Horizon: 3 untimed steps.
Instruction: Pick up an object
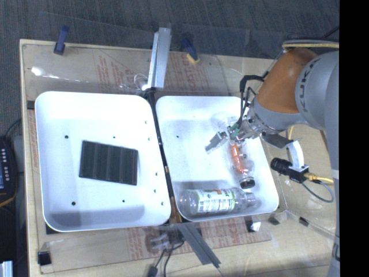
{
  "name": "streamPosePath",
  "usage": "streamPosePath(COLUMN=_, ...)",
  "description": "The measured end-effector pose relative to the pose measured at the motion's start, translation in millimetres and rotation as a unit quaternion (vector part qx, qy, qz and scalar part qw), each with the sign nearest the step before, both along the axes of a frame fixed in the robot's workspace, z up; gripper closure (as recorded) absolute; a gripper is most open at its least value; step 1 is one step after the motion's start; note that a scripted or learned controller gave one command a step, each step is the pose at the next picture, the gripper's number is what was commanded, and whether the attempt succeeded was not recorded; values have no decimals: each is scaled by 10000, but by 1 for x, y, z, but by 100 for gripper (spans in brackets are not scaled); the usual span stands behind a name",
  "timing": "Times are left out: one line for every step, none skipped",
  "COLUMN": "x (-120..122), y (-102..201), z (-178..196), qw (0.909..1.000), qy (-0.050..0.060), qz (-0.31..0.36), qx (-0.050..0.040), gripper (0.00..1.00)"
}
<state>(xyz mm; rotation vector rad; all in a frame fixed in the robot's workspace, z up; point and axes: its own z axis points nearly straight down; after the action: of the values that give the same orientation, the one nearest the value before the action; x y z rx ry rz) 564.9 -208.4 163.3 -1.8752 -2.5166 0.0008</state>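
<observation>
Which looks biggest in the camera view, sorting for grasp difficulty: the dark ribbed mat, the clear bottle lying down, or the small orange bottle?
1. Dark ribbed mat, left bin.
2. Clear bottle, lying along the right bin's near wall.
3. Small orange bottle, plainly smallest, just below the gripper.

A robotics lab: a robot arm (300,91) over two white bins (52,114) on a taped bench (34,56)

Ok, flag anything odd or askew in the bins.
Nothing is spilled or broken. The clear bottle lies on its side along the right bin's near wall; the left bin holds a flat dark slab.
</observation>
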Motion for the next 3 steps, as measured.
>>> streamPosePath(x=-10, y=-1, z=18, qw=9996, qy=-7, qz=266, qx=-6, gripper=0)
streamPosePath(x=-6, y=0, z=11, qw=9991, qy=3, qz=415, qx=3, gripper=0)
streamPosePath(x=55, y=-2, z=23, qw=9958, qy=-19, qz=912, qx=-10, gripper=0)
